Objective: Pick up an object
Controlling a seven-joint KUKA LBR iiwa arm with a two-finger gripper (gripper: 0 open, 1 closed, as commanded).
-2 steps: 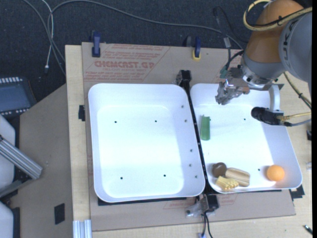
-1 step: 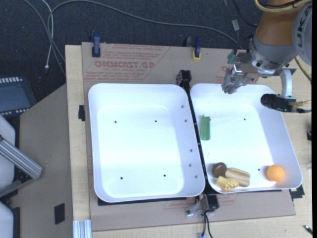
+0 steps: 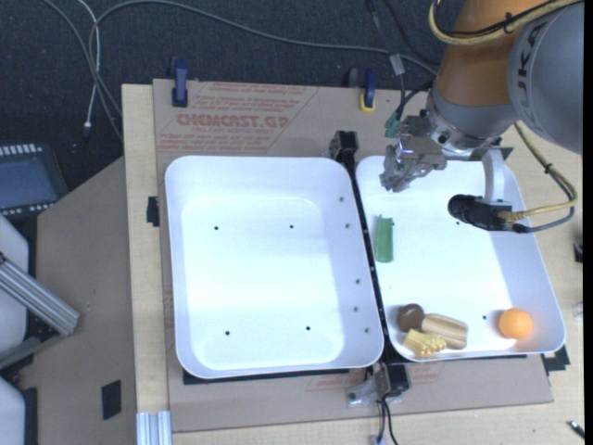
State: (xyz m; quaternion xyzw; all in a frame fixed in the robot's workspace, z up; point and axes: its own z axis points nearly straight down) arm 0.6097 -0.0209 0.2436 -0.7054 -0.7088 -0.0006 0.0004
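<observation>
From above, the hand (image 3: 400,176) hangs over the far end of the right bin (image 3: 533,276); I cannot tell how it stands. The nearest thing, a green block (image 3: 384,239), lies close against the bin's left wall, so a descent there may strike the wall or push the block aside.

Gripper (image 3: 402,176) over right bin (image 3: 533,276) (far end); green block (image 3: 384,239) near divider, untouched.
</observation>
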